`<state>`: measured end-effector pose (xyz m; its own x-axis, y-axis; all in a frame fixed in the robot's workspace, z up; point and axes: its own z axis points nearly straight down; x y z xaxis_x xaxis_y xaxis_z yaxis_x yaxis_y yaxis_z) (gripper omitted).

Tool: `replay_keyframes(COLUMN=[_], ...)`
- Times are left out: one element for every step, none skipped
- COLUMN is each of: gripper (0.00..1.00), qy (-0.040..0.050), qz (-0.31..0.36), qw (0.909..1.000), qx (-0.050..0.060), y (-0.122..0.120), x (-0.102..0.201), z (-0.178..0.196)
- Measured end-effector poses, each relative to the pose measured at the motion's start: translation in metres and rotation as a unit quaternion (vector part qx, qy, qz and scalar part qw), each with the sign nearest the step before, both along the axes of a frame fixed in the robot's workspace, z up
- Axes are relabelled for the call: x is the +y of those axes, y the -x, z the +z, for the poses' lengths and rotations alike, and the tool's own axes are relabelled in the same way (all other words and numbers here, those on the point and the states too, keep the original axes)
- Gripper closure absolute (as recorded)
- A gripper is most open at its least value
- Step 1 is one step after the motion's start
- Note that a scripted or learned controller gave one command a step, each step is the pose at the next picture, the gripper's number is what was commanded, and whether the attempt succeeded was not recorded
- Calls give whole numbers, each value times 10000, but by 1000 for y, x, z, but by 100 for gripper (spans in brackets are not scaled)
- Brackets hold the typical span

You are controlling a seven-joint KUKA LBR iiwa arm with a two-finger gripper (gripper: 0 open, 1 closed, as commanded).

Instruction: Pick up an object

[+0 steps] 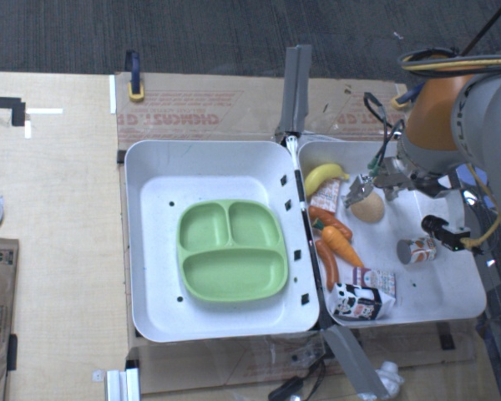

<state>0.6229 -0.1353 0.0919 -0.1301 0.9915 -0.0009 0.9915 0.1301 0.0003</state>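
My gripper [361,190] hangs over the right bin [451,295], just above and left of a tan potato [369,209]. Its metal fingers point down-left and appear slightly apart, with nothing between them. A yellow banana [324,175] lies at the bin's upper left, beside a small red-and-white packet [325,197]. Two orange carrots [336,242] lie along the bin's left wall. A black-and-white carton [363,301] rests at the front, and a small can [419,250] lies on its side to the right.
The left bin [150,224] holds a green divided plate [232,250]. A grey post [296,90] rises between the bins at the back. The arm's orange band [438,111] and cables stand over the right bin's far corner.
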Motion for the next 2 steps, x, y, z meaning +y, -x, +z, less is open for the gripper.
replay_keyframes(gripper=[100,0], qy=[19,15], qz=[18,18], qw=[10000,10000], qx=[-57,-36], y=[-4,-2], x=[-1,-1], z=[16,13])
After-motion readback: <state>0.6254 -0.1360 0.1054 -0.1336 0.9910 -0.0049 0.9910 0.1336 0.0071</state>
